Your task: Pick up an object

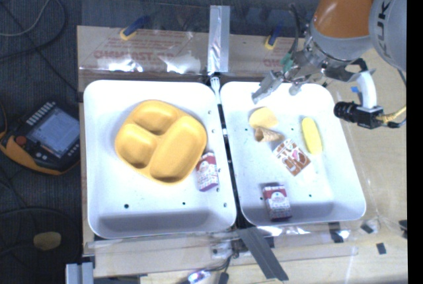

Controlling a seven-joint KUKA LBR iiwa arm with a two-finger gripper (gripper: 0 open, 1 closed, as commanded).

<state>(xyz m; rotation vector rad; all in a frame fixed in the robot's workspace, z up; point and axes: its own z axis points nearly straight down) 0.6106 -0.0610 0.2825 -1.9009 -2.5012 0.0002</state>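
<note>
Two bins on bench; gripper (pixel 277 81) hovers over right bin (pixel 344 164) far rim, jaws spread, nothing between. Step: approach. Nearest target, yellow wedge (pixel 264 117), just below; next needs descent, then closing.

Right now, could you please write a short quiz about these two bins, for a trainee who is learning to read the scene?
1. True or false: the large yellow tray lies in the left bin.
2. Which thing lies nearest the front edge of the right bin? A) the yellow oblong piece B) the small red packet C) the red and white wrapper
3. Fill in: the end effector is over the ____ part of the right bin, near the pale yellow wedge.

Key:
1. True.
2. B.
3. Back; no item shows between its fingers.
</note>
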